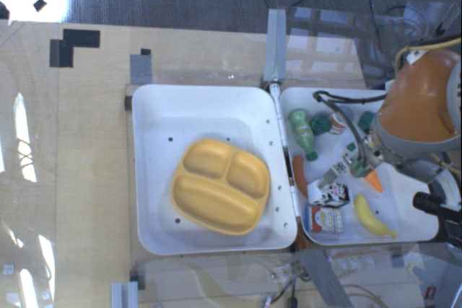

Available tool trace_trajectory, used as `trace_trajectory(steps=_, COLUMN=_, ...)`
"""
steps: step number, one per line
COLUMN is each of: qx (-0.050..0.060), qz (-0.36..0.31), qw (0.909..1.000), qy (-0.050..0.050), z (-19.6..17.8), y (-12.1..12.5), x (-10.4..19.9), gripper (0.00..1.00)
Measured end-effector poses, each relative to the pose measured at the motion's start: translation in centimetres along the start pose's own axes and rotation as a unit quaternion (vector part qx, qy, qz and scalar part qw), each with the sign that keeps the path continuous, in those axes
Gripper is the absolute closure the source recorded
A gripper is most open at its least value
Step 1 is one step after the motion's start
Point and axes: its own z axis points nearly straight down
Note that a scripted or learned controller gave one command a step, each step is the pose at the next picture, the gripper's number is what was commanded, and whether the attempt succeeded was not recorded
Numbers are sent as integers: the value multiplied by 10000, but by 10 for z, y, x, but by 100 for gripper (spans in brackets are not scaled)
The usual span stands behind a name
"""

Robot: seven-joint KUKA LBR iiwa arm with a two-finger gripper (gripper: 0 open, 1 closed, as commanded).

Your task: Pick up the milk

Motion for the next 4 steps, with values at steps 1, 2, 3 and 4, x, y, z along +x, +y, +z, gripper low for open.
trace_trajectory(steps=1, qx=-10, qz=-66, qw=10000, qy=-8, z=92, y=-19, x=-6, gripper=0)
trace_trajectory(steps=2, qx=-40, qz=-72, qw=10000, qy=-27, z=80, y=-16, x=-7, gripper=100)
trace_trajectory(steps=3, qx=-5, qz=162, qw=9999, qy=-6, z=-30, y=10, x=-12, gripper=100)
trace_trajectory(steps=4, qx=6, qz=-590, qw=9983, qy=9, z=1, y=41, x=45, gripper=100)
